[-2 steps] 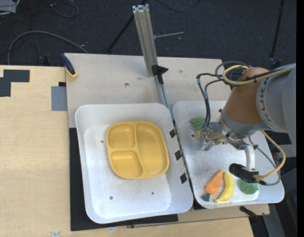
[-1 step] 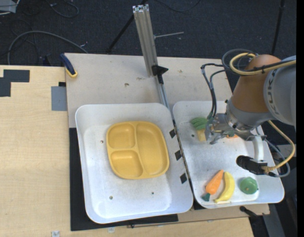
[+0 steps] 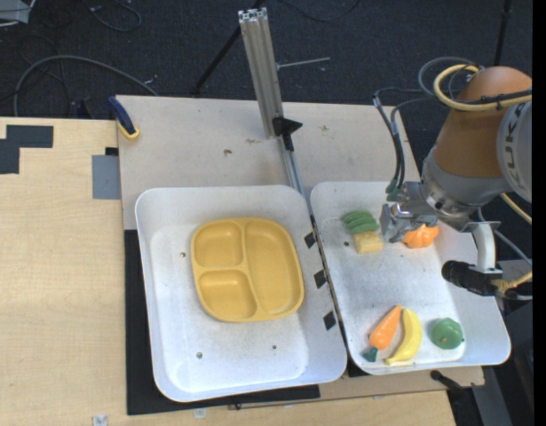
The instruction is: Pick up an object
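No legible txt/labels anywhere (arm [image 3: 486, 131] casing lettering too cropped to read).

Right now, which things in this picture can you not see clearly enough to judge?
- Gripper, camera view: too small and dark to tell how it stands.
- Orange object: partly covered by the gripper, so its kind is unclear.
- Carrot: its lower end lies behind the banana.
- Green item: too blurred to name.
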{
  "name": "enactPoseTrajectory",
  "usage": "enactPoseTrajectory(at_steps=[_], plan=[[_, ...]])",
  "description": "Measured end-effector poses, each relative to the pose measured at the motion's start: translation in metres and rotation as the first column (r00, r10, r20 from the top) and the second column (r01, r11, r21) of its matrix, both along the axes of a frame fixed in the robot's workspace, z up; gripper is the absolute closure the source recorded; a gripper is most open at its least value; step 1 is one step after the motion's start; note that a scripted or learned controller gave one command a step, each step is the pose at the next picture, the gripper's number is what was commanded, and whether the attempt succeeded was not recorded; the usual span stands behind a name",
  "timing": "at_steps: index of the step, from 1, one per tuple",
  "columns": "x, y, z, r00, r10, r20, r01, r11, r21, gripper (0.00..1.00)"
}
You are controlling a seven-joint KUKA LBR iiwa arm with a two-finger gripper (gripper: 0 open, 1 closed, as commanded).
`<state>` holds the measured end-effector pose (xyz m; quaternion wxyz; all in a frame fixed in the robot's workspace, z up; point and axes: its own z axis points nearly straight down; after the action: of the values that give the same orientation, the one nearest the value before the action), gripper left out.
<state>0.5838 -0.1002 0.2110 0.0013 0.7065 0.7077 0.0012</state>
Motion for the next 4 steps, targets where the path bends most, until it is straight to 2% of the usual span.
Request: enactPoseTrajectory(at_steps=[1, 3, 4], plan=[[0.0, -0.001, 0.024, 1.0, 0.0, -0.003, 0.0, 1.0, 0.0, 1.0], [-0.024, 0.098, 0.033, 1.0, 0.003, -0.008, -0.003, 1.0, 0.002, 1.0], [-0.033, 0.15, 0.021, 1.0, 0.003, -0.009, -0.003, 1.0, 0.002, 1.0]])
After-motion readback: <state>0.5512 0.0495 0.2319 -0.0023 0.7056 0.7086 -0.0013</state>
